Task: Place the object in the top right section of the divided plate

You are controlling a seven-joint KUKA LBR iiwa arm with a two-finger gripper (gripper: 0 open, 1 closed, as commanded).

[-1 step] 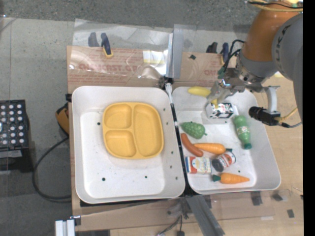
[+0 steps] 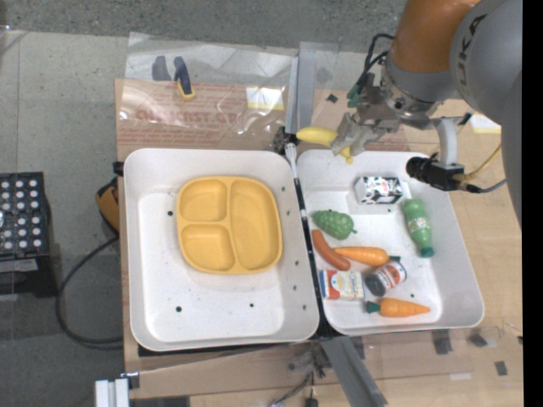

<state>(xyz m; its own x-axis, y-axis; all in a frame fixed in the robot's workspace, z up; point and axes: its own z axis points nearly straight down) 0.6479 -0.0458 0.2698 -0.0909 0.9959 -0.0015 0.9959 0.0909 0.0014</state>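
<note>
None of the plate's (image 2: 229, 225) sections held anything. Gripper (image 2: 355, 136) hung over the right bin's (image 2: 462, 299) far edge beside a banana (image 2: 316, 136); finger state unclear. Object apparently unpicked; all remained.

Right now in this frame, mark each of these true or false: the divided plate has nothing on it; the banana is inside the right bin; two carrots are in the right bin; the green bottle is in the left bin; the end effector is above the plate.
1. The yellow divided plate has nothing on it. True.
2. The banana lies inside the right bin. False: it sits at that bin's far rim, near the end effector.
3. Two carrots lie in the right bin. True.
4. The green bottle is in the left bin. False: it is in the right bin.
5. The end effector is above the plate. False: it is over the right bin's far edge.
</note>
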